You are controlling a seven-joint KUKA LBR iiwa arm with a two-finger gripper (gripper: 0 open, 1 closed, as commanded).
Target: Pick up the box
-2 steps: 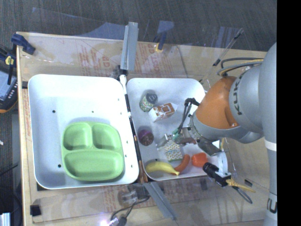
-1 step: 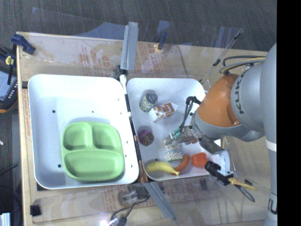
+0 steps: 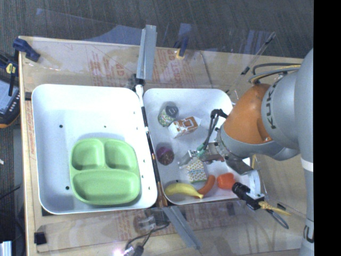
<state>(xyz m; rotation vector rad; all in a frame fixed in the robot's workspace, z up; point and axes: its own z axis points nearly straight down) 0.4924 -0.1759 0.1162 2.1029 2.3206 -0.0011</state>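
**Gripper low in right bin, box lies apart near bin's middle**

2 white bins side by side on the bench. Left bin [image 3: 48, 116] holds 1 green divided tray [image 3: 105, 171] with 3 compartments, sitting toward the bin's near-right part. Right bin [image 3: 202, 96] holds the clutter.

Box [image 3: 184, 126]: small, orange and white, lying in the upper-middle of the right bin, tilted. Just left and up of it a small can [image 3: 169, 114], grey top, the two close or touching, cannot tell which. Below them a dark purple round fruit [image 3: 165, 154] near the bin's left wall.

Arm [image 3: 277, 116] comes in from the right, orange band over the bin's right edge. Gripper [image 3: 200, 153] is down inside the right bin, below and right of the box, apart from it. Cannot tell if the fingers are apart or together: dark and thin against clutter. Nothing visibly between them.

Just below the gripper a patterned packet [image 3: 195, 169], light with small dots. Near the bin's front wall: yellow banana [image 3: 184, 190], an orange-red carrot-like piece [image 3: 204, 185] touching the banana's right end, and a red-orange round item [image 3: 226, 181] right of that.

Box not lifted, resting on bin floor.
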